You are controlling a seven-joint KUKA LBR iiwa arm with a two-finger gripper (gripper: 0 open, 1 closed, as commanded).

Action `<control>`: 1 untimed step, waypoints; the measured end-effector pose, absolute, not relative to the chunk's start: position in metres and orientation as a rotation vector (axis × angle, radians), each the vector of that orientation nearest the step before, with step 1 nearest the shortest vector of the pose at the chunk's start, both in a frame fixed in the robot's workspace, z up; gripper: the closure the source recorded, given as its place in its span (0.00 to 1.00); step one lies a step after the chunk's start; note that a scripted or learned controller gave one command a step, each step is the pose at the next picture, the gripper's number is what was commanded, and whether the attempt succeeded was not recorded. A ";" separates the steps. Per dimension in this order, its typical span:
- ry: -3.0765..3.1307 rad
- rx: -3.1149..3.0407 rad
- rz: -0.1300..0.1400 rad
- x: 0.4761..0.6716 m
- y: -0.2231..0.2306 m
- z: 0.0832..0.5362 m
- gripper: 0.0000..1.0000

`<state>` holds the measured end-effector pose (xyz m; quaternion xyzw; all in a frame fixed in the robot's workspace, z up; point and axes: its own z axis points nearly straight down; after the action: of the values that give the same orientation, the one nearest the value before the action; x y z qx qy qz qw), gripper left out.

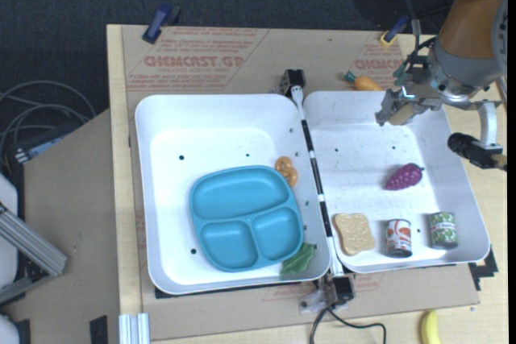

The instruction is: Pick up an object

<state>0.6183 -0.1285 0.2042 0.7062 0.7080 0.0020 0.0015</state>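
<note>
Yellow and curved, a banana-like piece [430, 328] is lying at the near edge of the counter [129, 173], outside both bins. Just beyond it, along the near wall of the right bin [476, 250], three things are sitting in a row: a slice of toy bread [353, 233], a red-labelled can [397, 237] and a green-labelled can [442, 229], each close beside the next without clearly touching. A purple bunch of grapes [404, 176] is resting a little farther in, toward the middle of that bin, apart from the row. In the left bin [149, 197] a blue divided tray [243, 217] is taking up the near half, with a green leafy piece [298, 260] at its near right corner and a small orange-brown item [285, 169] lying against the divider wall. An orange carrot-like toy [364, 81] is lying on the counter past the far edge of the right bin. The end effector [397, 110] is hovering over the far part of the right bin, well apart from the grapes and the cans, and nothing is showing in its grip; whether it is spread or pressed together I cannot tell from this angle. Judging by this, the task is sitting at its start: no object is being lifted, every candidate is lying on a bin floor, and the approach, descent, closing and lift are all remaining to be done.
</note>
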 end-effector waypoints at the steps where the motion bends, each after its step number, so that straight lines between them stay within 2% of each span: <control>1: 2.225 2.220 0.000 0.591 -0.081 0.227 1.00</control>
<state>0.5906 -0.0814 0.2271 0.7063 0.7079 0.0001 -0.0008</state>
